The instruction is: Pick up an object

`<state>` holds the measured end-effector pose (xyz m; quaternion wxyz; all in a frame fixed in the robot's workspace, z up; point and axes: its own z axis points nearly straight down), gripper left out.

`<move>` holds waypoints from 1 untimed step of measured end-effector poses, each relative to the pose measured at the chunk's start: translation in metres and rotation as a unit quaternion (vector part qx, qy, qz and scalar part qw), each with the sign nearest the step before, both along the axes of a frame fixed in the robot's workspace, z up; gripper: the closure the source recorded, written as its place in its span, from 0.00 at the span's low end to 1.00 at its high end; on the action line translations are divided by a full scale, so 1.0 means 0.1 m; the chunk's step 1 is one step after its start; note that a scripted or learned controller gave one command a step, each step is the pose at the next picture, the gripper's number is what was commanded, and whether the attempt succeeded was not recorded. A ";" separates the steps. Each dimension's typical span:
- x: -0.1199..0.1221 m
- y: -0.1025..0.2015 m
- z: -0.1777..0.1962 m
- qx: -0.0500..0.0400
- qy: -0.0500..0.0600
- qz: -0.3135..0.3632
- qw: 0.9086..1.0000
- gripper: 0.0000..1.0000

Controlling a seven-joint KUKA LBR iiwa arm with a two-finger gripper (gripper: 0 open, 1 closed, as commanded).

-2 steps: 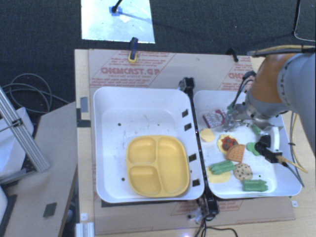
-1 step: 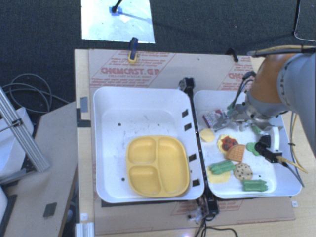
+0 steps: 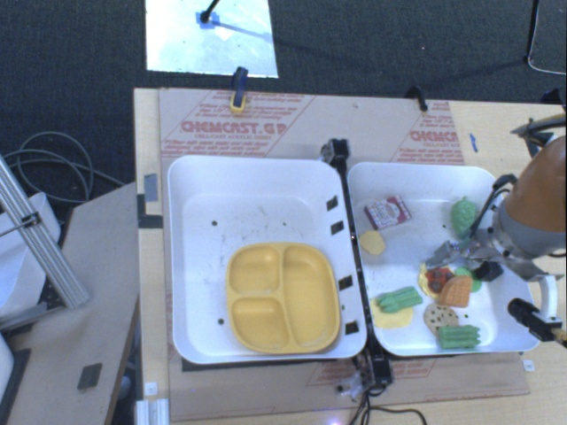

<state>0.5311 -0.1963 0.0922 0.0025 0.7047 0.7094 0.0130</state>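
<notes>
Lying tilted, long axis up-right to down-left, an orange toy food piece [image 3: 457,290] sits in the right bin [image 3: 416,180]. Gripper [image 3: 449,264] hovers just above it; whether it is parted or closed, I cannot tell.

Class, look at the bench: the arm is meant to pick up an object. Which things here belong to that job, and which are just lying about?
Part of the job:
gripper
orange block
red toy
right bin

Just lying about:
yellow tray
left bin
red and white packet
green bean pod
cookie
</notes>
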 end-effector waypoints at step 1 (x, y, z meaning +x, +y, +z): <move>0.01 0.00 0.09 -0.005 0.001 0.003 1.000 1.00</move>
